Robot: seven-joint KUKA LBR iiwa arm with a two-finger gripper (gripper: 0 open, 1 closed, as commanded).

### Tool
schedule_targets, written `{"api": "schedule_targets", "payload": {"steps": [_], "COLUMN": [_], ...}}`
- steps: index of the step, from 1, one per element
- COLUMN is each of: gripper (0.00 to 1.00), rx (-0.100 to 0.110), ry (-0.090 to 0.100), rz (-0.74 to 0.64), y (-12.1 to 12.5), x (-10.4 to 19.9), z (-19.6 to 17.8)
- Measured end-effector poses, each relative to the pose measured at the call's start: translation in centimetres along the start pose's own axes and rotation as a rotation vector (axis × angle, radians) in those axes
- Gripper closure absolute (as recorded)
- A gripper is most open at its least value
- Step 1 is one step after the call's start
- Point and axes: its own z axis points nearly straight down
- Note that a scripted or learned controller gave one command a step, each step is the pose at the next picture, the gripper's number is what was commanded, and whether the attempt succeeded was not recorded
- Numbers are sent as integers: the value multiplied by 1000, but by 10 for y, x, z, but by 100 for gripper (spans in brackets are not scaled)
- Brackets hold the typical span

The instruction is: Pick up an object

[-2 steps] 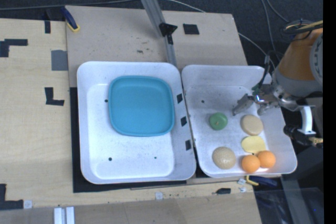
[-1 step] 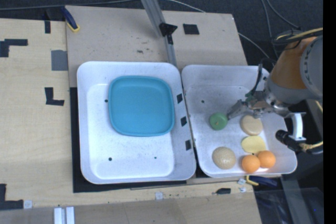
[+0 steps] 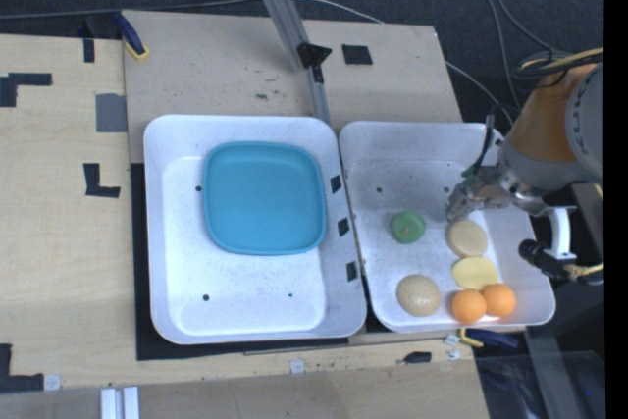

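Square blue plate lying flat in left white bin; grey metal pole slanting across wooden bench behind.

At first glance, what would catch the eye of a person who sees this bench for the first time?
The blue plate stands out most, lying alone in the left bin. Next comes the cluster in the right bin: a green piece, three pale pieces, and two oranges side by side at the near right corner. The gripper reaches in from the right, just above the cluster.
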Motion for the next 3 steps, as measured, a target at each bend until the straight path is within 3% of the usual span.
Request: {"api": "schedule_targets", "payload": {"steps": [2, 3], "gripper": [100, 100], "rx": [3, 6], "ry": [3, 4], "rz": [-1, 0], "y": [-4, -3], "x": [9, 10], "z": [-119, -141]}}
